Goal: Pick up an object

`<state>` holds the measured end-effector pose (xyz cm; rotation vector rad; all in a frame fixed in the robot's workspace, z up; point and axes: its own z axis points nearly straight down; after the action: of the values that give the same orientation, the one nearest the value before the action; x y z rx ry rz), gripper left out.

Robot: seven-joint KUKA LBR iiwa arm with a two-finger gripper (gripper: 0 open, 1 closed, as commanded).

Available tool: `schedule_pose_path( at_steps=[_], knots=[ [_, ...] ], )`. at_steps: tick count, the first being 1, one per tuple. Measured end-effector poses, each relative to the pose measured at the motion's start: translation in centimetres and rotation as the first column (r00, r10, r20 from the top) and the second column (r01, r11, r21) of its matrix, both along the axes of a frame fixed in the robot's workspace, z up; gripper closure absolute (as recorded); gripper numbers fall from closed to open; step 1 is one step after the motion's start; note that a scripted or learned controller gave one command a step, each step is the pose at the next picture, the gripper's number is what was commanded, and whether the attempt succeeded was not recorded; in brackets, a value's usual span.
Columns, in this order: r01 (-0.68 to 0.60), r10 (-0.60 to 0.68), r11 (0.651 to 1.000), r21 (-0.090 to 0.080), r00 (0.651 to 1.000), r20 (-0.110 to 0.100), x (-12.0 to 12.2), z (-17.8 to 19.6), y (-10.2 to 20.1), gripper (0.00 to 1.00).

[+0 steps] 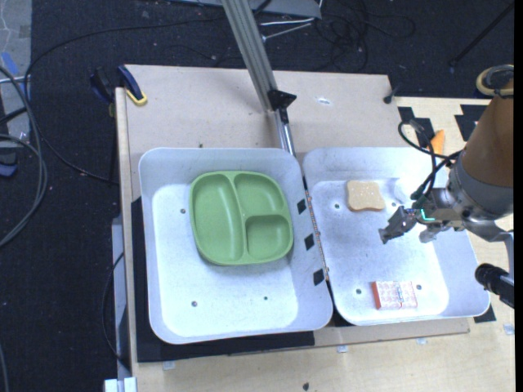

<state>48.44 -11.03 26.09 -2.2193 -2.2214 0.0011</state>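
— Over at the right bin (458,300), what is the end effector (395,227) after?
— Probably the bread slice (364,196) just up-left; its fingers look parted, holding nothing

Hand (400,225) hovers in right bin (458,300) beside bread slice (364,196)

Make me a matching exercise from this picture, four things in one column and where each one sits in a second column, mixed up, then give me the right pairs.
Things:
1. green divided plate
2. slice of bread
3. small red and white packet
4. gripper

Places:
A. front part of the right bin
B. above the middle of the right bin
C. in the left bin
D. back part of the right bin

Pairs: 1-C, 2-D, 3-A, 4-B
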Motion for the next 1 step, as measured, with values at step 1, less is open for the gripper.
schedule_pose_path(
  at_steps=[1],
  knots=[
    [0.0, 0.0, 1.0, 0.0, 1.0, 0.001, 0.02, 0.03, 0.0, 0.0]
  ],
)
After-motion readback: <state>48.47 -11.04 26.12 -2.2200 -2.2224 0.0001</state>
